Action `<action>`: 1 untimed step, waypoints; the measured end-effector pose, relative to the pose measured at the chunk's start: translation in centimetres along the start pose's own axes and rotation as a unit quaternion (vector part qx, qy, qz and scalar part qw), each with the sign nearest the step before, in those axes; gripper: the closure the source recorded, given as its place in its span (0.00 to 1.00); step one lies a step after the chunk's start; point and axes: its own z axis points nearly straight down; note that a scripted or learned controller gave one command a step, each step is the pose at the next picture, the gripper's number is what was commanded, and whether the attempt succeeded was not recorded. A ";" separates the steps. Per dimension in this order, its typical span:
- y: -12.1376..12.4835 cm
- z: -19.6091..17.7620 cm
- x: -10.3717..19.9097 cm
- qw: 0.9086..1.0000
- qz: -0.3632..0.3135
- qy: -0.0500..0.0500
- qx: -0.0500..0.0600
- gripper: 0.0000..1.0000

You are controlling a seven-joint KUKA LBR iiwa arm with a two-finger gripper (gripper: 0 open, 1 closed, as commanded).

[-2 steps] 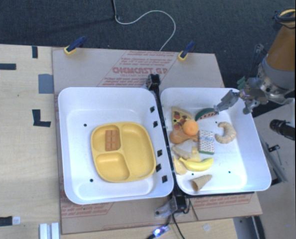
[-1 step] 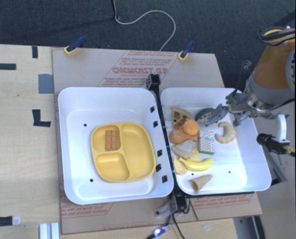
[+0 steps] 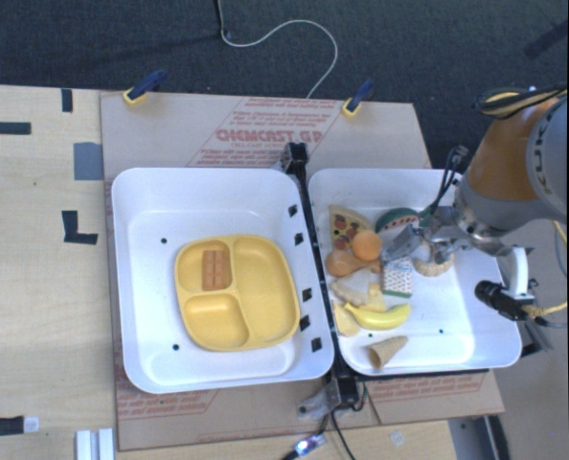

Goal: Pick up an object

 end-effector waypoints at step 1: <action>0.1 5.0 0.0 1.000 -0.001 -0.001 -0.004 0.00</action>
